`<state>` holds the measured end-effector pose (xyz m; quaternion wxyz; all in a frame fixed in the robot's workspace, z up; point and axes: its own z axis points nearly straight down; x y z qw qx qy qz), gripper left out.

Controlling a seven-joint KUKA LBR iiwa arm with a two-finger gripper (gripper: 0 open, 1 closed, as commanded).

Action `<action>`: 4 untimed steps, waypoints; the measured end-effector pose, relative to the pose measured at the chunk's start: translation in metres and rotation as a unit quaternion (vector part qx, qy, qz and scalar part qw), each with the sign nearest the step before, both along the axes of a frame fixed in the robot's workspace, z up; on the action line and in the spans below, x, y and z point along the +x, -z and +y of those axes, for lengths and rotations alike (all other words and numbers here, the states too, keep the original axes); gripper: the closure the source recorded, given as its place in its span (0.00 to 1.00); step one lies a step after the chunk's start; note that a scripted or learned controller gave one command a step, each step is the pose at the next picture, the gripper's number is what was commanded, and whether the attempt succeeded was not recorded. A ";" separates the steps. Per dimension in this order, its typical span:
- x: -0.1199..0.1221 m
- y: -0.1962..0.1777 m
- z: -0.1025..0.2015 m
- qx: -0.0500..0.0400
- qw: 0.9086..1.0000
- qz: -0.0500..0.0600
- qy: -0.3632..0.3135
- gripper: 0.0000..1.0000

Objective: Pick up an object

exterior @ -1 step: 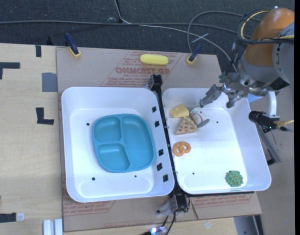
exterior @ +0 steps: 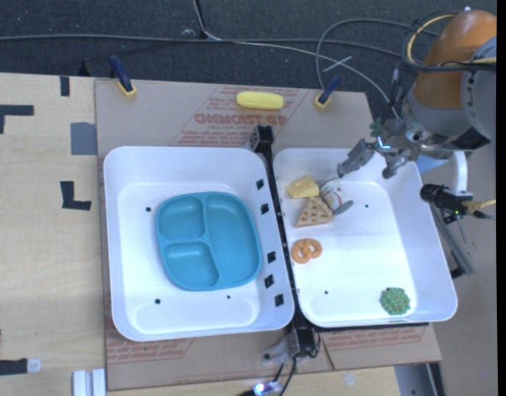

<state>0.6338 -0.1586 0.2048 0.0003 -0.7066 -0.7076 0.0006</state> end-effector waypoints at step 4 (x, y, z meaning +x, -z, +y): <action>-0.003 0.106 -0.008 -0.001 1.000 -0.005 -0.001 1.00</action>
